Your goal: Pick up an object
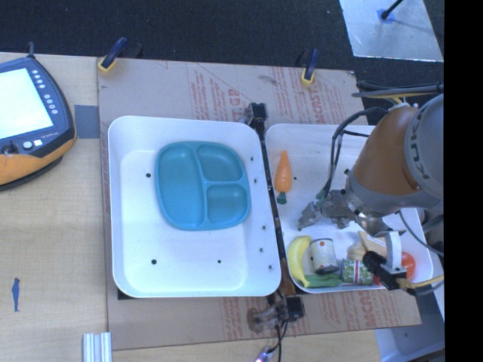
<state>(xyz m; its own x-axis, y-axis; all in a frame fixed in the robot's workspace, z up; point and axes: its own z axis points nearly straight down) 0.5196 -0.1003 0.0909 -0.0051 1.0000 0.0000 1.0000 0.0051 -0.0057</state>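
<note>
White plastic bins sat side by side on a cardboard sheet [226, 89] clamped to the wooden bench [53, 262]. Far left on the bench: a teach pendant [30, 123], orange casing, screen lit, parked out of the work zone.

Left bin [128, 255] carried a teal divided plate [202, 185], three compartments, flat and roughly centred. Nothing on it, probably the drop target for later.

Right bin [302, 138] held the pick candidates. A toy carrot [283, 173] lay alone near the left wall, tip up, well apart from the rest, so the easiest grab in my view. The others were bunched along the near edge: a banana [297, 256], a small can [324, 255] on its side just beside it, a green packet [355, 271], something red [408, 262] at the far right, partly hidden.

The arm [392, 161] reached in from the right, orange band over the bin. The gripper [321, 213] was low over the bin floor, between the carrot and the clutter. It looked parted and I saw nothing between the fingers, so no grasp yet. Blurry, low confidence on how wide.

Risk: the cluster was tight, so a closing finger could nudge the can or the banana.
</note>
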